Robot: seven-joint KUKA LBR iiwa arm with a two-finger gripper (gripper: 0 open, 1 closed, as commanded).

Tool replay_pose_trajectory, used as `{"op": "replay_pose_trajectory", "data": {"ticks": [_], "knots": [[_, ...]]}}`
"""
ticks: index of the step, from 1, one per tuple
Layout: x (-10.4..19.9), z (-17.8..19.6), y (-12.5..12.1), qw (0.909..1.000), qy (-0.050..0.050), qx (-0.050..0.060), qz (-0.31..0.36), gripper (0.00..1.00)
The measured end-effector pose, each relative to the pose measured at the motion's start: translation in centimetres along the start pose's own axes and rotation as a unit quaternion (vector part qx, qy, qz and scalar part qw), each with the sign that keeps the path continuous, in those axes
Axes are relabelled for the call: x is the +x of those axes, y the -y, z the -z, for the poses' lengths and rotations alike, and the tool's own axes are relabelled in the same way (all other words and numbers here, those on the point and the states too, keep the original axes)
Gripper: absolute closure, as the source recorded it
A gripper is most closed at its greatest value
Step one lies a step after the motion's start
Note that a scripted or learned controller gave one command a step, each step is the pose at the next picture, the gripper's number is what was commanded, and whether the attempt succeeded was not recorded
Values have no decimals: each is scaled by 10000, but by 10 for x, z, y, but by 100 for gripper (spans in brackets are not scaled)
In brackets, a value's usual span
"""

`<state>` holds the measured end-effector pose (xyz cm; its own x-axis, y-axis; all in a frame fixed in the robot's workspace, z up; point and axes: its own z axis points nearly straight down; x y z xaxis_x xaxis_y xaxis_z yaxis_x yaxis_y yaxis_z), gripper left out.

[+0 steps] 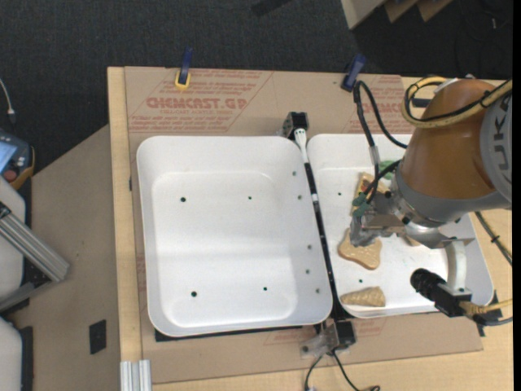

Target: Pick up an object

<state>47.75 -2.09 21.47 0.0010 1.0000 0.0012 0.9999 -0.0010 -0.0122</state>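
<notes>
Two tan pieces are lying in the right bin [480, 277] at the lower right of the frame. Nearest, a small wedge [363, 297] is lying with its long axis left to right. Just above it, a flat tan piece [364, 255] is sitting under the gripper [363, 228], touching or nearly so; I cannot tell its grip. Farther left, the left bin [163, 169] is sitting alongside.
</notes>
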Motion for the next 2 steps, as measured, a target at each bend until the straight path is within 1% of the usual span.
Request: {"op": "replay_pose_trajectory", "data": {"ticks": [1, 2], "knots": [[1, 197, -1, 9999, 5, -171, 19, 0], [13, 74, 0, 10000, 5, 0, 2, 0]]}}
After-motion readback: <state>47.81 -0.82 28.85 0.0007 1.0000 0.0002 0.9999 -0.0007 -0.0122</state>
